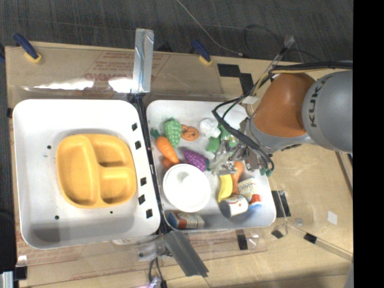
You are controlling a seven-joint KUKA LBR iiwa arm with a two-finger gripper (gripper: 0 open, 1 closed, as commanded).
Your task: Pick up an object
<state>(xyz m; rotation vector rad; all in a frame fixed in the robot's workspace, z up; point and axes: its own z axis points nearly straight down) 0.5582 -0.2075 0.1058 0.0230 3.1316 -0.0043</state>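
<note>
Left bin (30, 161): a yellow divided tray (96, 168) is contained. Right bin (180, 110): a white bowl (187, 188), orange carrot (167, 150), green toy (173, 131), purple grapes (195, 158) and yellow banana (225, 186) are held. Gripper (231, 155): positioned low above the banana; finger state cannot be told.

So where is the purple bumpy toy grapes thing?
The purple bumpy toy grapes lie in the right white bin, near its middle, just above the round white bowl and right of the orange toy carrot.
</note>
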